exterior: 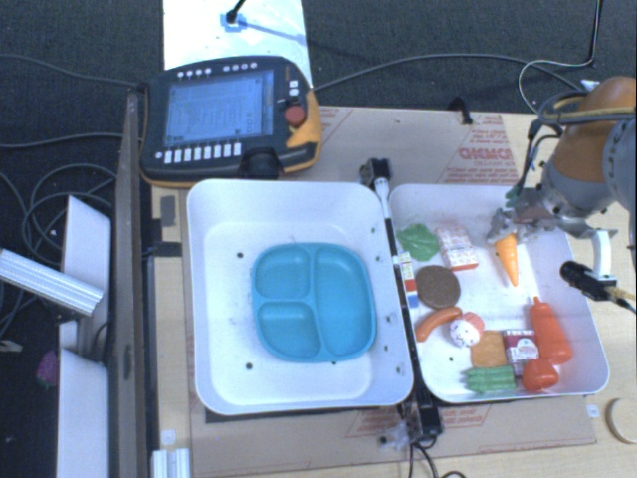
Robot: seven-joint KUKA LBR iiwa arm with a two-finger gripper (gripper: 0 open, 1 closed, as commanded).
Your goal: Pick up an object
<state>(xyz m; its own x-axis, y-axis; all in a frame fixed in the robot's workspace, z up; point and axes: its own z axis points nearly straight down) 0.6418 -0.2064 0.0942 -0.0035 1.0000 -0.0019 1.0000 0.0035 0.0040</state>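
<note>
My gripper (505,231) hangs over the upper right of the right bin (575,366), and the arm comes in from the right edge. An orange toy carrot (509,258) points tip-down from between the fingers, its top caught in them. Below it in the same bin lie a green lettuce leaf (419,240), a white and red packet (456,247), a brown patty (437,286), a sausage (438,323), a cracker (489,351), green beans (488,377) and an orange bottle (550,332).
The left bin (229,366) holds a blue divided plate (314,302). A teach pendant (234,118) sits on the bench behind the left bin. A black part (587,279) juts over the right bin's right rim, under the arm.
</note>
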